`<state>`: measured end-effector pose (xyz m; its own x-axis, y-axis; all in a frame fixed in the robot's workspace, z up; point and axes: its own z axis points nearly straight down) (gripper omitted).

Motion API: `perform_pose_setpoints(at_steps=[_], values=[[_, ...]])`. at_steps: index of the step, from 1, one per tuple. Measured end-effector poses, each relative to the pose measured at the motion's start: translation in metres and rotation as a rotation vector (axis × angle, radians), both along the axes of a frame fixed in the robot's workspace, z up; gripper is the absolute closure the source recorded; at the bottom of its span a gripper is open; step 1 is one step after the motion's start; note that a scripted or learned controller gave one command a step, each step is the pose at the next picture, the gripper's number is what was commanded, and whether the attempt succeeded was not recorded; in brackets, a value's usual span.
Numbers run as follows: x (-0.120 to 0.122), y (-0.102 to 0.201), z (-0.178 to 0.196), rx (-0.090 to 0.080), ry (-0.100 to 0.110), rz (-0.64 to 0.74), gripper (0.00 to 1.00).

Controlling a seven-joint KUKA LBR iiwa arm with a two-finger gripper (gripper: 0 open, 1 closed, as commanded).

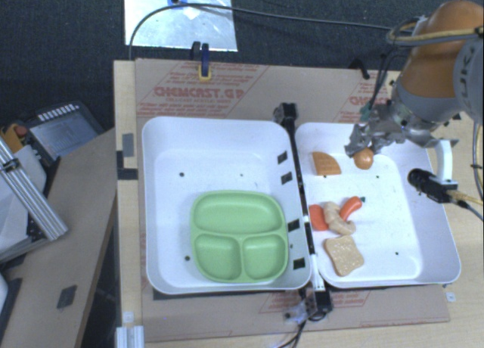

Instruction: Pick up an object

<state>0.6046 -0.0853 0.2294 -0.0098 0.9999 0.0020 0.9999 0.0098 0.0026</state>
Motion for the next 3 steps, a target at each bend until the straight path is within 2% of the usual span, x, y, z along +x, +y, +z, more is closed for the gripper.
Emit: perform_pose_setpoints(at_steps=[3], values=[[0.012,0.156,-0.014,0.000,0.001,-0.001,1.00]])
